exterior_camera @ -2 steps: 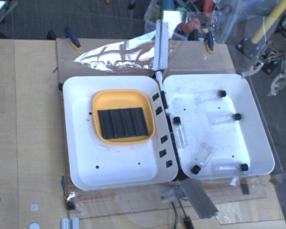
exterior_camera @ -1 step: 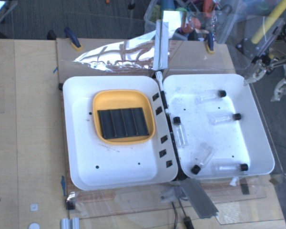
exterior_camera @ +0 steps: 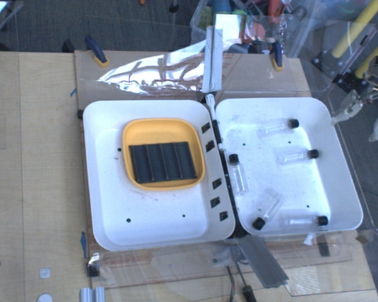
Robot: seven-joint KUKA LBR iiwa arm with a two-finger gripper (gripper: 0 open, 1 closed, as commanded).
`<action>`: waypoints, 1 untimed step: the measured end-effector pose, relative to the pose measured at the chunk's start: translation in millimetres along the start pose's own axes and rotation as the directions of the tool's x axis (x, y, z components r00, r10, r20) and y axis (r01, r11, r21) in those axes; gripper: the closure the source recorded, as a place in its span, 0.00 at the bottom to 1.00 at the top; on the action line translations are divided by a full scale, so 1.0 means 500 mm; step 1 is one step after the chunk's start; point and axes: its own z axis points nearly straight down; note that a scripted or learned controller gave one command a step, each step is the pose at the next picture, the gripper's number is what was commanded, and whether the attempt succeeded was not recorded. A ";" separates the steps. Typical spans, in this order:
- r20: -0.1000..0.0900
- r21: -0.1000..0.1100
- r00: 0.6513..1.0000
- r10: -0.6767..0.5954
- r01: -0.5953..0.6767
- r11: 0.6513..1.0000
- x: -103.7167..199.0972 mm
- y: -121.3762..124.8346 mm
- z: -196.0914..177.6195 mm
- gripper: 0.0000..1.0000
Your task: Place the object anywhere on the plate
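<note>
A yellow plate [exterior_camera: 164,128] lies in the left white bin [exterior_camera: 107,219]. A black, ridged rectangular object [exterior_camera: 162,162] rests flat on the plate, covering its middle and front. Several clear vials with black caps lie scattered in the right white bin [exterior_camera: 340,168], among them one at the back [exterior_camera: 278,128], one by the divider [exterior_camera: 237,175] and one at the front [exterior_camera: 268,206].
A row of black clips [exterior_camera: 213,165] runs along the seam between the two bins. Crumpled foil [exterior_camera: 157,74] lies behind the left bin. A clear box of colourful clutter [exterior_camera: 258,8] stands at the back. A yellow rod and fixtures [exterior_camera: 356,74] stand past the right bin.
</note>
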 end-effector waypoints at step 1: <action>0.000 -0.002 0.976 -0.217 0.217 0.976 0.003 0.009 0.120 0.00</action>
